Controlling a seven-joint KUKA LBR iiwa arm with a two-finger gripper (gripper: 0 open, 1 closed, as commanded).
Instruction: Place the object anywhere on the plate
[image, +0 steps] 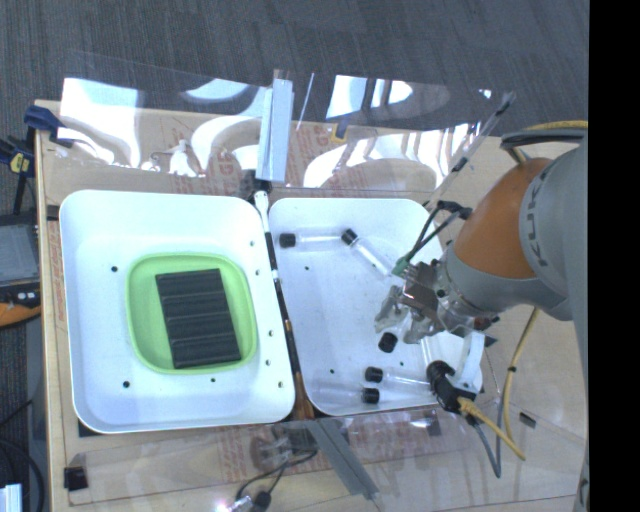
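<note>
A dark ridged object lies on the green plate in the left bin. The gripper hovers over the right bin; I cannot tell its state

A green plate sits in the left bin with a dark ribbed slab lying on it. The gripper hangs low over the right bin, just beside a small black piece, perhaps touching it.
</note>
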